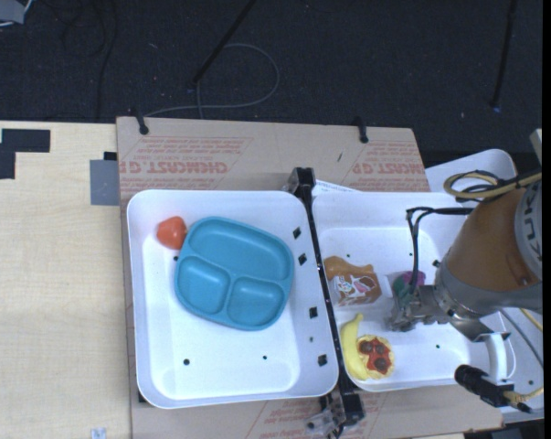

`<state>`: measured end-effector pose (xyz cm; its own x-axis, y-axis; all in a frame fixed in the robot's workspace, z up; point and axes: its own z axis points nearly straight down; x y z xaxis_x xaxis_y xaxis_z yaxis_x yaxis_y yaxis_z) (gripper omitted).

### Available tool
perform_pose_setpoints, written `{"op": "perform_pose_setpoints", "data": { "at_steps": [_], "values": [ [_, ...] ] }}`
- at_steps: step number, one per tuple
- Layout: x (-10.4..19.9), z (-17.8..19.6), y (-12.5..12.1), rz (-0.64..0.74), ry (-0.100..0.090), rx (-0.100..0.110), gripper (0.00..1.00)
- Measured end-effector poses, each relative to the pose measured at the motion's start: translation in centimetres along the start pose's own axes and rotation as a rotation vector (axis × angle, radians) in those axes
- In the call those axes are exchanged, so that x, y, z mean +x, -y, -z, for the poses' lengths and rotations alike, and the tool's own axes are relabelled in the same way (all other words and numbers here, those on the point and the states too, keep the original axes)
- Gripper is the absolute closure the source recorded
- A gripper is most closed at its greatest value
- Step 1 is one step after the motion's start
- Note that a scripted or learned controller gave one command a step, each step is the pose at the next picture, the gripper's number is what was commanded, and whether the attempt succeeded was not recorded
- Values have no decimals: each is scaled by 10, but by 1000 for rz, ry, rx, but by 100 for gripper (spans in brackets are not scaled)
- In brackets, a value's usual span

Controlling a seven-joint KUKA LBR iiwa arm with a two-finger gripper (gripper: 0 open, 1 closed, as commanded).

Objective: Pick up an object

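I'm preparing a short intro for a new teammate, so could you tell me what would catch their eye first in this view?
The bright blue divided plate dominates the left bin, with a small orange-red ball beside its upper-left edge. In the right bin, the grey and orange arm reaches in from the right, its pincer low among a brown snack packet and a yellow toy with red spots.
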<state>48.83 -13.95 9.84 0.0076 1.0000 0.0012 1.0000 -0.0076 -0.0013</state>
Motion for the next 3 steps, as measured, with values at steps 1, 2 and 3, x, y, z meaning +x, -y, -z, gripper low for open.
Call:
{"op": "perform_pose_setpoints", "data": {
  "at_steps": [1,2,3],
  "values": [
    [-4,42,-3,8,0,0,100],
    [-1,104,-2,9,1,-4,100],
    [-2,130,-3,9,1,-1,100]
  ]
}}
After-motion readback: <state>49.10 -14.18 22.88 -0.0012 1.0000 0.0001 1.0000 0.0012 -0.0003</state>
